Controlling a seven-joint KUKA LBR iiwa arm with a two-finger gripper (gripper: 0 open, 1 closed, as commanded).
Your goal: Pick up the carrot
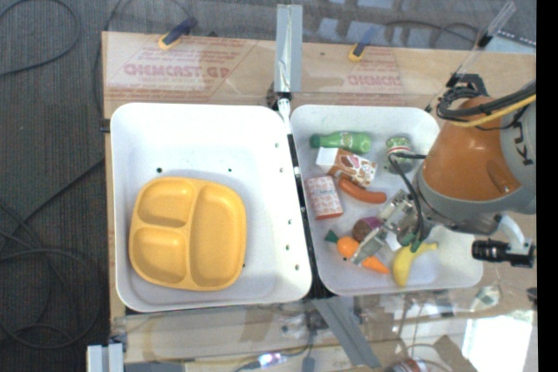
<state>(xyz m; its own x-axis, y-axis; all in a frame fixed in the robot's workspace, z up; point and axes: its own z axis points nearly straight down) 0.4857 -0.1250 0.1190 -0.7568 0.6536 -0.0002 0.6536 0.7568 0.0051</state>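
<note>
The carrot (350, 248) is orange with a green leafy top. It lies slanted at the front of the right bin (453, 279), its thin end pointing to the lower right. My gripper (394, 226) hangs low over the bin's front right part, just right of and slightly above the carrot. It sits close to a dark purple item (366, 228) and a yellow banana (403, 264). The grey and orange arm hides the bin's right side.
The right bin also holds a green bottle (342, 140), a small green can (398, 144), a red sausage (361, 191), and two printed packets (323, 196). A yellow divided tray (187, 233) lies in the left bin (139, 131).
</note>
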